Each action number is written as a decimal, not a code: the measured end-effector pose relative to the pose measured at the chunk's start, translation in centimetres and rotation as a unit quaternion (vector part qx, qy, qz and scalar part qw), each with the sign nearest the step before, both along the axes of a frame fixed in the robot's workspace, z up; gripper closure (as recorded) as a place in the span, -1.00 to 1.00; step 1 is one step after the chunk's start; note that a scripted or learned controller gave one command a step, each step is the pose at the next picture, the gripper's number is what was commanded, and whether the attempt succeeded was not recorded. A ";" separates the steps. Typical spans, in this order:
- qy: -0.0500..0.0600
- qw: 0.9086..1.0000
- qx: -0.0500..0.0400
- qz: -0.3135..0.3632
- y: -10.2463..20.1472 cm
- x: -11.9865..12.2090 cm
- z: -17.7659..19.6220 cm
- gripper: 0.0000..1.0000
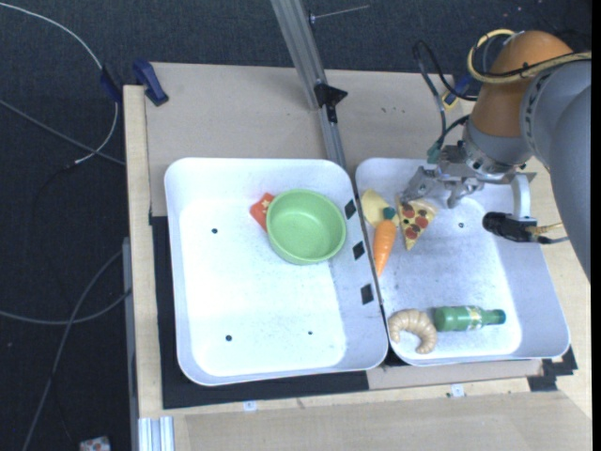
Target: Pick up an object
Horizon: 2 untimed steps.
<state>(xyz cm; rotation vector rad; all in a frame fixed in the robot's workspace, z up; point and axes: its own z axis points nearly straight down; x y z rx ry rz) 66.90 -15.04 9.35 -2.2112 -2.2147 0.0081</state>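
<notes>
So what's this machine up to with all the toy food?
A robot arm reaches in from the right, its tool low over the right bin, just above a pizza slice. Nothing is visibly lifted yet. Beside the slice lie a carrot and a yellow piece; a croissant and green bottle sit at the bin's near end. The left bin holds a green bowl with something red beside it.
</notes>
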 end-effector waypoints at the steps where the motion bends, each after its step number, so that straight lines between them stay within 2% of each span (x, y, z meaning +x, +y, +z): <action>1: -0.005 1.000 0.000 0.001 0.0 0.3 1.8 1.00; 2: -0.010 1.000 -0.002 0.000 0.8 -0.1 6.9 1.00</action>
